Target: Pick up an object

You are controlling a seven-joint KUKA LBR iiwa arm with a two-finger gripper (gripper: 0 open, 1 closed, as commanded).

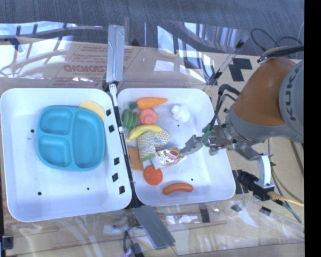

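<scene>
Packet (168, 156): small printed wrapper, lying in the right bin (220, 170) near its middle, touching the patterned cloth (150, 142) on its left.
Gripper (188, 146): reached in from the right, tip just beside the packet's right end; whether it is apart or closed cannot be told.
Neighbours: tomato (153, 175) and sausage (177, 188) nearer; banana (144, 131) and carrot (152, 102) farther.
Left bin (16, 197): blue divided plate (72, 137) is held.
Advice: packet is best approached square, descent made slowly, cloth kept clear, grasp confirmed before lifting.
</scene>
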